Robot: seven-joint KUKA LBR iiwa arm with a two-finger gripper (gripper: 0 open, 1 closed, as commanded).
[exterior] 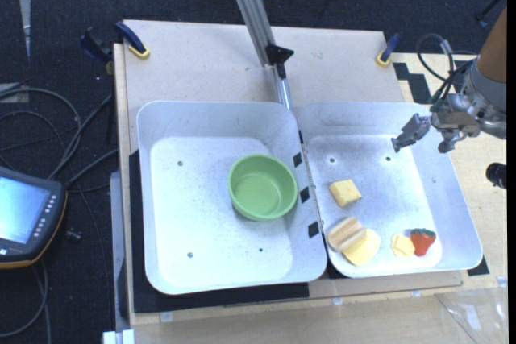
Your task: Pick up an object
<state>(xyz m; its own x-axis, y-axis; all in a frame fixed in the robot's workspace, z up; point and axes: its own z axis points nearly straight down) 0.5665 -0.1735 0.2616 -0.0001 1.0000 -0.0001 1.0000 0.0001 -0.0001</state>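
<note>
Objects for picking lie in the right bin [451,197]: a yellow block [345,192] near its middle, a tan-and-yellow piece [353,241] toward the front edge beside the divider, and a small yellow chip [402,245] touching a red strawberry-like toy [422,240] at the front right. The left bin [161,173] holds a green bowl [262,187], upright, mouth open to the camera, resting close to the shared wall.

Gripper [427,137] hangs over the back of the right bin, its two dark fingers spread apart with nothing between them, well apart from every object. The grey arm [488,84] enters from the right.

Risks, as judged from this layout. The yellow block is the nearest candidate, and it looks smooth and squat; fingers closing off-centre could squirt it sideways. The chip and the red toy touch, so a grasp aimed at either may catch both or nudge one away. The tan-and-yellow piece sits by the bin's sloped wall, where a finger could strike the wall before reaching the floor. The bowl's thin rim offers a grip, but reaching it means crossing the divider. Any descent made short of the floor would close on air.
</note>
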